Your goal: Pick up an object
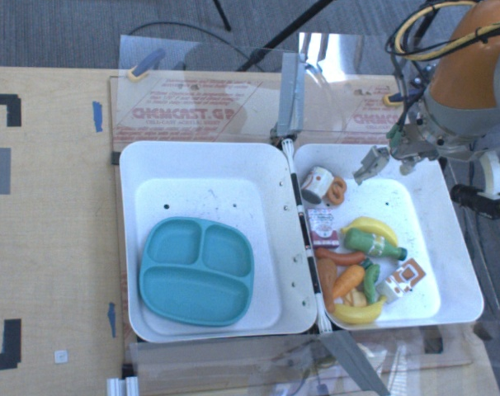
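Metal two-finger gripper (380, 160): fingers apart, gripping nothing, over right white bin (448, 221) far edge | toy food pile incl. yellow plastic banana (374, 231): bin's left side | teal divided plate (198, 271): left white bin (143, 180).

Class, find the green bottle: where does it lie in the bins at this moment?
The green bottle lies in the right bin, across a yellow banana, just above the red sausage and the carrot.

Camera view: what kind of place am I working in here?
Most likely a robotics lab pick-and-place bench: two white bins side by side, toy food in the right one, a teal divided plate in the left, and tripod legs on grey carpet.
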Robot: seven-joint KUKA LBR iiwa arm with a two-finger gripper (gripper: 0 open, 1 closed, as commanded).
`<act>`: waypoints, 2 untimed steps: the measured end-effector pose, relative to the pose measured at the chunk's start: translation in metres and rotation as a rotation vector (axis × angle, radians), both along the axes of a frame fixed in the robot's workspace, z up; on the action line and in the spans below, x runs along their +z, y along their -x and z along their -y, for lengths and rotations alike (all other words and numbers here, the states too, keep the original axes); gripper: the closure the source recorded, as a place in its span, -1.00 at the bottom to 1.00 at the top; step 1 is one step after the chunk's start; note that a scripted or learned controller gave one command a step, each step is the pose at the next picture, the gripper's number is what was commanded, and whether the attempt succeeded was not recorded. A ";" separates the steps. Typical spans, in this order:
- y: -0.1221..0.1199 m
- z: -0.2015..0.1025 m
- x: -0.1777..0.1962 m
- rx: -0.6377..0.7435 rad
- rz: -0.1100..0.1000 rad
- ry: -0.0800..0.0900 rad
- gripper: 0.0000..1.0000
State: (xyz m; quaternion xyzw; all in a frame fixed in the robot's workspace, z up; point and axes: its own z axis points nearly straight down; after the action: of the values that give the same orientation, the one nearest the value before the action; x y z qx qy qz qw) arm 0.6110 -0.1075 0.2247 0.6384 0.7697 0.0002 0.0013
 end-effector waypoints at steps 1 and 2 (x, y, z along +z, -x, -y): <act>0.022 0.012 -0.112 0.102 -0.003 -0.001 -1.00; 0.059 0.007 -0.136 0.061 0.009 0.004 -1.00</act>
State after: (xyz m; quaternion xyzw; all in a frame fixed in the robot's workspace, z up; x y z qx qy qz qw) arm 0.5516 -0.1150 0.0889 0.6145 0.7889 0.0019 0.0060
